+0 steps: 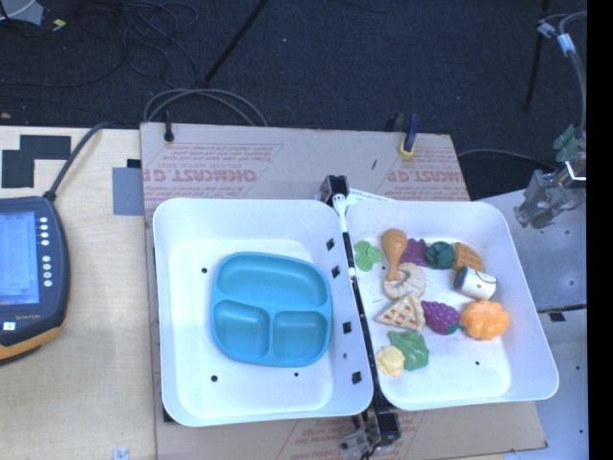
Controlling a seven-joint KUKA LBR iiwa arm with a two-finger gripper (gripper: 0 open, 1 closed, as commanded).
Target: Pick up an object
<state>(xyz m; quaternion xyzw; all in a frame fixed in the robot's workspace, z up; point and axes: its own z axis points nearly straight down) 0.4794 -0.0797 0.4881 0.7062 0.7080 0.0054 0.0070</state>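
The grey metal gripper [548, 199] hangs off the upper right corner of the right-hand shallow white plastic bin [522, 372], outside its rim; whether it is open or closed cannot be told, and nothing is seen in its hold. The toy food lies well apart from it, clustered in that bin's upper and middle part. Nearest the gripper is a small white-and-dark can-shaped toy [474, 281], with a glossy orange plastic pumpkin [485, 319] just below it and a bunch of purple plastic grapes [440, 315] to the pumpkin's left. Further left sit a tan drumstick [394, 248], a triangular pizza slice [401, 312] and a pale yellow lump [390, 360] beside a green leafy piece [413, 349].

The left-hand white bin [182, 353] — joined to the right-hand bin along a dark seam — carries a smooth blue plastic plate with three compartments [271, 308]. Both bins rest on a flat brown cardboard sheet [249, 166] with red print; left of it lies a handheld control pendant [27, 271] on a pale wooden bench top. Behind, dark carpet with loose cables.
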